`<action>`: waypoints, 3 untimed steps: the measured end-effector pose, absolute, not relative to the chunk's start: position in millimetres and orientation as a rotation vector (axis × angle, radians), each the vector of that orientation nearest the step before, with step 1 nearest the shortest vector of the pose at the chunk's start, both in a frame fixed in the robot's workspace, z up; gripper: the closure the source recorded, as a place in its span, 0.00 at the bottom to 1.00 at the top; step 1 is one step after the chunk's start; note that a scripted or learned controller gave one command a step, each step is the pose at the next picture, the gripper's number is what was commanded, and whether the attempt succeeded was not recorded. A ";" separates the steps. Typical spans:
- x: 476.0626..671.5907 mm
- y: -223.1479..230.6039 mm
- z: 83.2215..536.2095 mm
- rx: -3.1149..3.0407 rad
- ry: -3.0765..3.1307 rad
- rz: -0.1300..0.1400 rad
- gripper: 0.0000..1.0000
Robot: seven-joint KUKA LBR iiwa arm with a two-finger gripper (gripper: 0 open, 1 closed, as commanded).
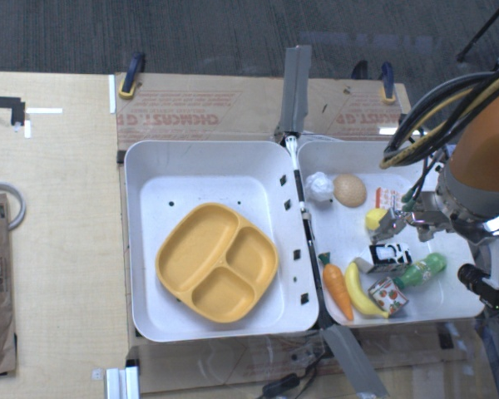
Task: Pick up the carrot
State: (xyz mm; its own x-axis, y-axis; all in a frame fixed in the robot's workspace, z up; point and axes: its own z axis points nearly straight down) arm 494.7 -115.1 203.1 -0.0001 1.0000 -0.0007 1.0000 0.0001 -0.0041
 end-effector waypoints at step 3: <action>659.5 -210.0 395.9 -1.610 -2.702 0.003 0.00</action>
